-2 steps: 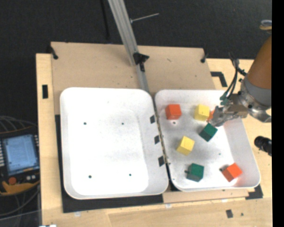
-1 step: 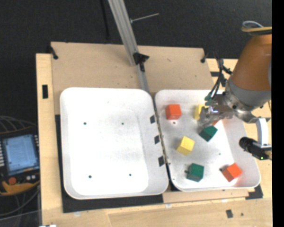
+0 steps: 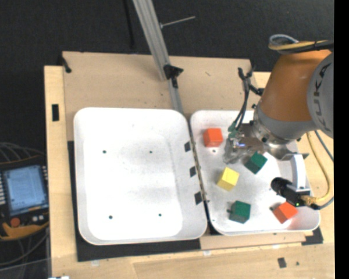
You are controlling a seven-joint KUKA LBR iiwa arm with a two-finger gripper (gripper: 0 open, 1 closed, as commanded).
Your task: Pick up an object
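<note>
The grey arm enters from the right, its broad orange band (image 3: 291,86) filling the upper right corner and its wrist bent down over the right bin (image 3: 221,228). The gripper (image 3: 237,150) hangs low above the bin's upper middle, a cluster of metal parts and thin cables; how the jaws stand cannot be told from this angle, and nothing can be seen held between them. On the grey casing at the right edge, part of large dark lettering reads "KU". Just right of the gripper lies a dark green cube (image 3: 256,163), tilted on a corner and close to the tool, though contact cannot be made out. An orange cube (image 3: 213,137) sits left of the gripper near the bin's upper left, a yellow cube (image 3: 227,179) lies below it, a second green cube (image 3: 239,211) rests near the front wall, and a small orange block (image 3: 284,212) lies in the lower right corner beside a black and white fitting (image 3: 294,182). The blocks look matte with crisp edges. Both bins are smooth white trays with rounded corners; the left bin (image 3: 84,173) shows a few small dark dots. They rest on a pale wooden bench (image 3: 104,80). A handheld pendant with a lit screen (image 3: 20,190) lies at far left, its text too small to read.
</note>
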